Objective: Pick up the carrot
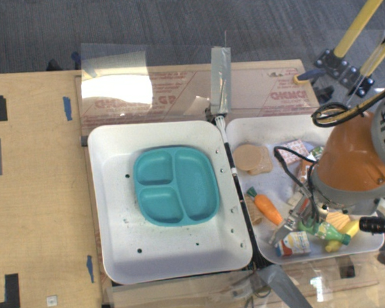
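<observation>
The carrot [269, 210], orange with a small green top, lies at the left side of the right bin [240, 128], close to the wall between the two bins. My gripper [291, 219] hangs low over the right bin, just right of the carrot's thick end, amid several small toys. Nothing of the carrot is covered by the gripper. The arm's orange band [350, 159] hides part of the bin behind it.
A teal divided plate [177, 185] sits in the left bin [111, 208]. Around the gripper lie a tan round piece [252, 158], a colourful packet [298, 150], a small white can [295, 243], and green [319, 229] and yellow [340, 221] toys.
</observation>
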